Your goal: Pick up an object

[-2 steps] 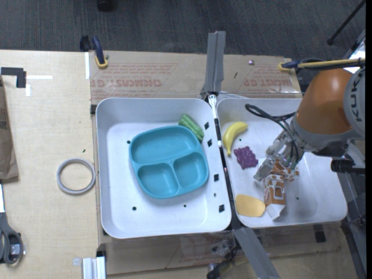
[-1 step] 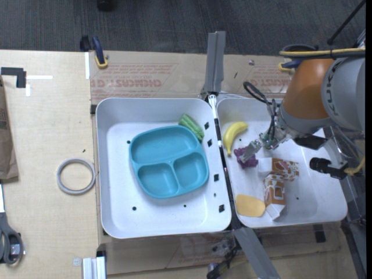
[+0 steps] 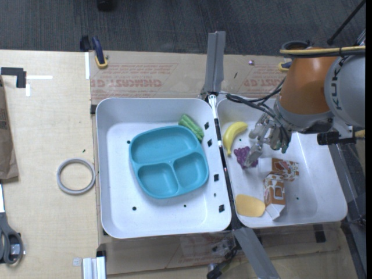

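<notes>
Purple grapes sit at seven o'clock off my gripper, banana at ten; I can't tell how the jaws stand.

One fixed camera looks down from above the bench at a slant, its gaze tipped toward the far dark floor. It stands back enough to take in both white bins (left bin, right bin) whole, side by side, while the arm enters from the right.
</notes>
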Motion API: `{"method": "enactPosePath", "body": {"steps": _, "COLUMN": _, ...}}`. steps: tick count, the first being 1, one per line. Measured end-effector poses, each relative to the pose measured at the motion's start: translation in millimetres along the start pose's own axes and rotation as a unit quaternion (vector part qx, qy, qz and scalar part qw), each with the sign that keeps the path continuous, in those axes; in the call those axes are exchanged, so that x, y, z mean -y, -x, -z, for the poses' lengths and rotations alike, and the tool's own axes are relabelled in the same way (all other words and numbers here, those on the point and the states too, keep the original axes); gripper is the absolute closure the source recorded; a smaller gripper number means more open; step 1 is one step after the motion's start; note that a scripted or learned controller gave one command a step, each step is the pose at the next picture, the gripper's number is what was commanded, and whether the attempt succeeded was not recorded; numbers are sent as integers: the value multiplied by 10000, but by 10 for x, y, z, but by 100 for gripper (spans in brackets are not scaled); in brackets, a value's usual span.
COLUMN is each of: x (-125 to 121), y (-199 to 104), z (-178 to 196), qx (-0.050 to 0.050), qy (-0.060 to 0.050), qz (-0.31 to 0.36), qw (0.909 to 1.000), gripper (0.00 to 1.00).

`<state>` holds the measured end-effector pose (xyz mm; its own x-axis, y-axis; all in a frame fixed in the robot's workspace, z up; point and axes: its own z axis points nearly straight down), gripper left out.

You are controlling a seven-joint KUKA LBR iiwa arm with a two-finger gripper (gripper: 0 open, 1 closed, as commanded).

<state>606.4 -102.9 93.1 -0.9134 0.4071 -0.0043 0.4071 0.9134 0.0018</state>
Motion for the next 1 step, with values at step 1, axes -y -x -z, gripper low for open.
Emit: {"method": "enactPosePath", "body": {"steps": 1, "x": 11, "y": -147, "z": 704, "qx": -4, "qy": -2, "qz": 304, "qw": 9995, "gripper": 0}}
